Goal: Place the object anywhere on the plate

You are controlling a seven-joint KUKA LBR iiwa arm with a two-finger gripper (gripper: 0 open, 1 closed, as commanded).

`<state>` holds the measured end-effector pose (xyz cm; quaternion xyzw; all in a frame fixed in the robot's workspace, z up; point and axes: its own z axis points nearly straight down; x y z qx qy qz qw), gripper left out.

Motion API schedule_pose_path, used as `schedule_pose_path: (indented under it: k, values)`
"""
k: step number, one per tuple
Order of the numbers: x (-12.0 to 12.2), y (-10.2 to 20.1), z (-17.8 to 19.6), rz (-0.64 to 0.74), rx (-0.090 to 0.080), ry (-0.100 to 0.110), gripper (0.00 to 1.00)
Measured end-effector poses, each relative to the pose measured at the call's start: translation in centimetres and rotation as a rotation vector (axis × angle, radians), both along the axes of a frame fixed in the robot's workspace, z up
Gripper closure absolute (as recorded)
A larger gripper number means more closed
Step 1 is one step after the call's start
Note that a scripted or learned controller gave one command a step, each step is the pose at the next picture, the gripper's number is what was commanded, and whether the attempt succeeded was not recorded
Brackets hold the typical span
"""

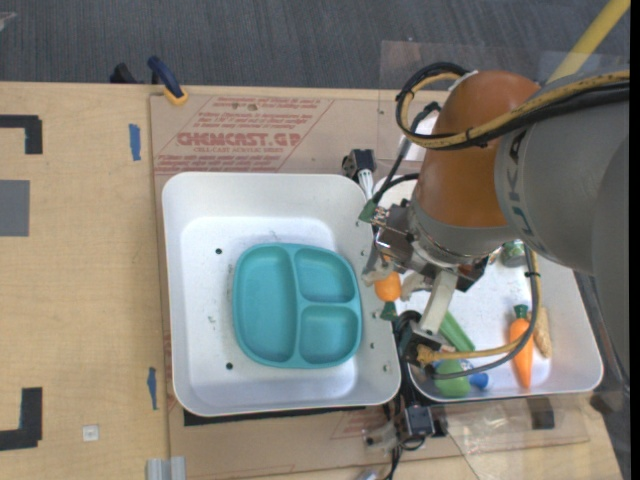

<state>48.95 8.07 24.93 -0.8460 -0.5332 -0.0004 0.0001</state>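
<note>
Jaws [408,290] state unclear, over right bin [580,368] w/ toy carrot [521,353], teal plate [297,304] in left bin [185,298]

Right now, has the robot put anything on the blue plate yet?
Not yet. The plate in the left bin has nothing on it. The claw is low over the right bin, close to a small orange piece; whether it grips it is unclear. Lifting a toy across and setting it on the plate is left.
</note>
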Motion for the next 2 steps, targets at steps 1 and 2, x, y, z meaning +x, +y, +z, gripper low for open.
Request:
schedule_pose_path:
  k: [1,2]
  values:
    - [0.0,-0.1,-0.1,-0.002,-0.002,0.003,0.0]
    - [0.1,5.8,6.1,0.044,0.001,-0.002,0.0]
